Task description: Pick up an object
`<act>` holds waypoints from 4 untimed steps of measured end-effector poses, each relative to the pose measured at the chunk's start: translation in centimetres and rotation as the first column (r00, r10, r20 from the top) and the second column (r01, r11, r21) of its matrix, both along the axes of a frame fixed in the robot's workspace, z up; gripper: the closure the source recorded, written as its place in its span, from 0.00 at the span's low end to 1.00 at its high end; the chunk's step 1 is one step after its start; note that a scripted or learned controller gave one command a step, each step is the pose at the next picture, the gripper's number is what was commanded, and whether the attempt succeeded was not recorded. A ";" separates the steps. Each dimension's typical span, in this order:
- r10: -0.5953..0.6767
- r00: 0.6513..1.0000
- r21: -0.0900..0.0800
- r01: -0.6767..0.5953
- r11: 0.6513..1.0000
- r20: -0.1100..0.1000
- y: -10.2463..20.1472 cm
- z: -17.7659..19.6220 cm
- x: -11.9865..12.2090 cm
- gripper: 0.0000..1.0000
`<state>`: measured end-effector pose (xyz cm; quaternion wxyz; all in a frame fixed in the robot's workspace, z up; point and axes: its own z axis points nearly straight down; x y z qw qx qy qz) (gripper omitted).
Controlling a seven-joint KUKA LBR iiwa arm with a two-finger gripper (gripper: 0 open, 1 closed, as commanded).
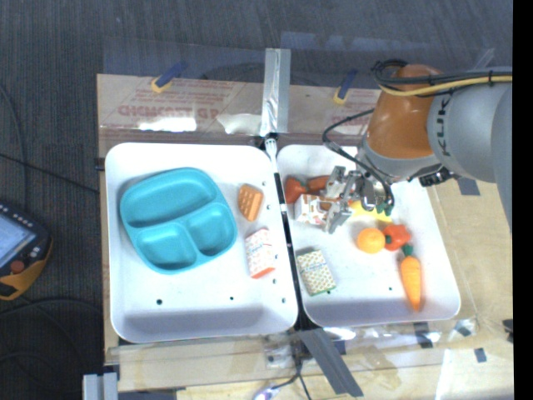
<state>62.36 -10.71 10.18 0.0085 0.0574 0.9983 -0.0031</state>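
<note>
Metal claw (346, 200) hangs low in our right white bin (433, 298) beside a small printed carton (314, 212); its spread we cannot tell; nothing lifted yet.

The two bins (200, 319) look like smooth, glossy white plastic. The blue tray (176, 219), at nine o'clock, is shiny moulded plastic. The carrot (411, 281), at four o'clock, looks like smooth plastic. The arm (466, 132) has a matt grey shell.
</note>
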 end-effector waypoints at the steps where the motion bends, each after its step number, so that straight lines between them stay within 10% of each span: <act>1: -0.336 0.942 0.008 0.336 0.942 -0.011 0.4 -1.1 2.2 1.00; 2: -0.204 0.979 0.005 0.204 0.979 -0.002 -7.2 -1.0 -0.8 1.00; 3: -0.203 0.979 0.005 0.203 0.979 -0.004 -7.1 -1.2 -0.8 0.00; 4: -0.271 0.962 0.007 0.271 0.962 -0.006 -5.2 -1.1 -8.1 0.00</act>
